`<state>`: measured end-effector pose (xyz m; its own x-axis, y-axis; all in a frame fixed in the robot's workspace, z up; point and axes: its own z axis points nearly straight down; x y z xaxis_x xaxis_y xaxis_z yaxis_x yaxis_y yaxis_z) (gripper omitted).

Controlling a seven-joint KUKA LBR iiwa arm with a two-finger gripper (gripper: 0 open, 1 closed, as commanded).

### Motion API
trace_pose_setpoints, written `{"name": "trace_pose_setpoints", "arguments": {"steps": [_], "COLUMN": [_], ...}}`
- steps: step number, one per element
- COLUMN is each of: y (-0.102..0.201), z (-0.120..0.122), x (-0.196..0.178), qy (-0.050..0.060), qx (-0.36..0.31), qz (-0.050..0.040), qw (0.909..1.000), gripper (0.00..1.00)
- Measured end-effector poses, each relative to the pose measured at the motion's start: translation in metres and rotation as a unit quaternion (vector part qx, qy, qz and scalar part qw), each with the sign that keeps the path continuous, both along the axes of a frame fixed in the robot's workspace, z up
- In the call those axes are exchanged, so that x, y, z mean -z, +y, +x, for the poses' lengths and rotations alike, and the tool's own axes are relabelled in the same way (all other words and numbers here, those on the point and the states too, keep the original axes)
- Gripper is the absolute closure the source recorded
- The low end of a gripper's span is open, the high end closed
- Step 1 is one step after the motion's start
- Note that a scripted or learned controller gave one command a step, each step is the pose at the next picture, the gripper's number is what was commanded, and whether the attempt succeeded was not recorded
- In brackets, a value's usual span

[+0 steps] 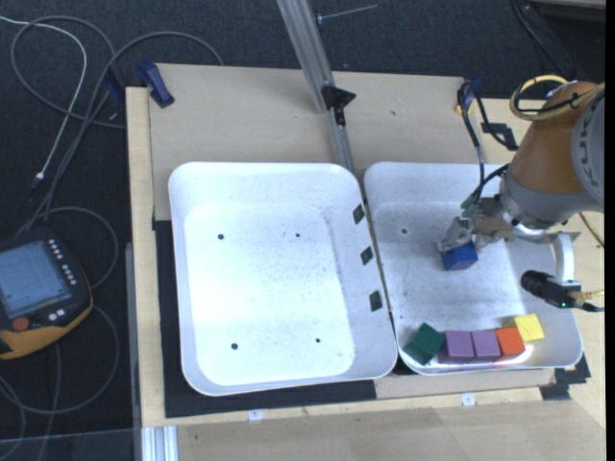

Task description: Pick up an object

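Observation:
A small blue block [459,255] sits slightly tilted in the middle of the right bin [408,182]. My gripper [467,241] comes down from the orange-banded wrist on the right. Its silver fingers [462,231] close around the top of the blue block, which pokes out just below them. Along the right bin's front edge lie a green block [424,342], two purple blocks [460,344], an orange block [509,341] and a yellow block [529,328].
The left bin [259,277] lies beside the right one, with a dark clipped divider strip [370,257] between them. A slanted metal rail [306,36] rises at the back. A black cable connector [548,288] hangs by the arm over the right bin.

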<state>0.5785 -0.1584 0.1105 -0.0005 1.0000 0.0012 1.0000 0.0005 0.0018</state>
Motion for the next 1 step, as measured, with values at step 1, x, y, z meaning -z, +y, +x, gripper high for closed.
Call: {"name": "trace_pose_setpoints", "arguments": {"steps": [1], "y": [0.0645], "z": [0.0807], "x": [0.0111], "qy": [-0.002], "qx": [-0.004], "qz": [0.0000], "qw": [1.0000], "gripper": [1.00]}}
